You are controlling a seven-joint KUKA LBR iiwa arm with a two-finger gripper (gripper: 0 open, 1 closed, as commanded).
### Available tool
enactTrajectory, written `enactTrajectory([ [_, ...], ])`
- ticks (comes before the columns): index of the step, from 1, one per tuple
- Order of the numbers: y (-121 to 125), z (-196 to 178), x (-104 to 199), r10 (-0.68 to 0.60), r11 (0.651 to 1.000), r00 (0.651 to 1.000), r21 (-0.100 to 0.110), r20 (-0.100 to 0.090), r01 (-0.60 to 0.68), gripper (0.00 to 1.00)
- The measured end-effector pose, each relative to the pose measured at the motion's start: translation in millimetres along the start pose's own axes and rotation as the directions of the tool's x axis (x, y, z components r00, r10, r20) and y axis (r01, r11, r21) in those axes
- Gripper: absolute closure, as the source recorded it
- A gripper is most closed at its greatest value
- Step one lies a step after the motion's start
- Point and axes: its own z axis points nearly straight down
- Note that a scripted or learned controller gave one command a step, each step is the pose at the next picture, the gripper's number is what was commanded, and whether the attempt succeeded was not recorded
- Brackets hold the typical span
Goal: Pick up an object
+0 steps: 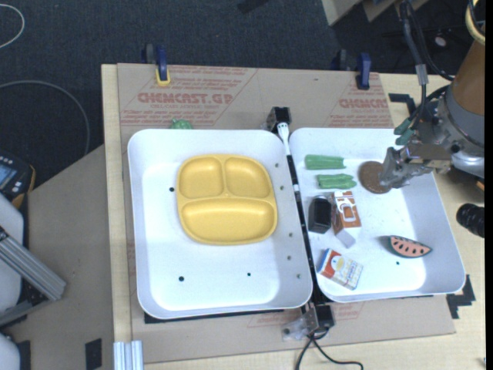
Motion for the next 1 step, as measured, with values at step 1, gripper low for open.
enactTrajectory([
  [1,-5.3,13.9,-56.4,-0.002,1.000,1.000,0.004,-0.002,0.002,1.00],
])
